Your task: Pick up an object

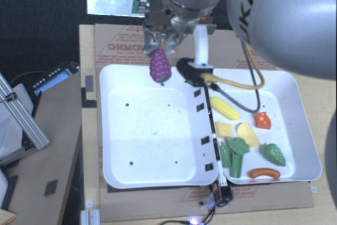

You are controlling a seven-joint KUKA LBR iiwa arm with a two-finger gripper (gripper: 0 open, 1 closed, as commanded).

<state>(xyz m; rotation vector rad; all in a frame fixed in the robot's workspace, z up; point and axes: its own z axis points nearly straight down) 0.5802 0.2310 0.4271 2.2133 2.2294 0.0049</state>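
We see the arm first, grey with its orange band, sweeping in from three o'clock and filling the top of the view; beneath it lies the bench, and on that the two white bins side by side. The left bin shows a bare floor; the right bin carries the toy food. At roughly eleven o'clock from the view's centre the gripper hangs over the far rim of the left bin; its fingers appear to be pinching the top of the grapes, a purple bunch dangling just below them, though the contact itself is small and shadowed, so we say this with some caution. A yellow cable loops from the wrist across the right bin. Within that bin, the corn lies toward eleven o'clock; the cheese and lemon sit near the middle; the green vegetable lies at seven o'clock; the leafy green and sausage sit at five o'clock; the strawberry sits at two o'clock.
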